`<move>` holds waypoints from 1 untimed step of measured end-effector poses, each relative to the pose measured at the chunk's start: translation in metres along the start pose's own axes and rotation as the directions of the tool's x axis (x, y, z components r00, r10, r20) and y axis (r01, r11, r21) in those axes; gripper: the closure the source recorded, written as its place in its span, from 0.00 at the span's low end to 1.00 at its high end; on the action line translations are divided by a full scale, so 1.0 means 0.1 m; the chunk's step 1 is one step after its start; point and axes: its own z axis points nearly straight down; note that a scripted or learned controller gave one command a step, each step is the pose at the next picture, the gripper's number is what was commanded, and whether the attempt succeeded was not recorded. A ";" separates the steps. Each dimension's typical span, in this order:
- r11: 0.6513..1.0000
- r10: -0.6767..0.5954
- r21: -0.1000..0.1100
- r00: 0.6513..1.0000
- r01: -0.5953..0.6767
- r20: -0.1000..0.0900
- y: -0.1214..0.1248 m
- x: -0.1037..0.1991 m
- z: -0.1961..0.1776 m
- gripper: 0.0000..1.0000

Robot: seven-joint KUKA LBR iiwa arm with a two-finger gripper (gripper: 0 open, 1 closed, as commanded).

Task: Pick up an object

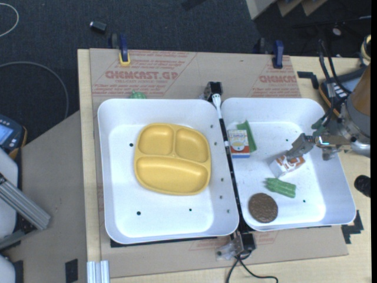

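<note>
Small white carton (287, 164) with red print, lying in the right bin (330, 208), near the middle of its floor and a little toward the arm's side, is the likely target. Gripper (297, 149) sits directly over its upper-right end, arm reaching in from the right at a low slant. Fingers appear to be at or touching the carton's top edge; whether they are spread, closed, or already pinching it I cannot tell, since the dark tips merge with the carton in this view. Judged step: end of the descent or start of the grasp, carton resting on the bin floor, not lifted. Carton's long axis runs diagonally, from lower left to upper right, roughly in line with the gripper's approach; its printed face looks upward. Next move calls for the fingers to straddle the short width across that axis, close firmly, then lift straight up. Neighbours to watch: green pea pod (281, 187) just below the carton, brown round disc (262, 207) further toward the front edge, small juice box (238, 141) with green backing near the dividing wall. Yellow divided plate (172, 158) sits in the left bin (118, 211), well apart. Both bins rest on the worktop (177, 69).
</note>
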 end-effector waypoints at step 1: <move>1.000 -0.001 -0.003 1.000 0.001 0.001 0.01 0.00 -0.11 1.00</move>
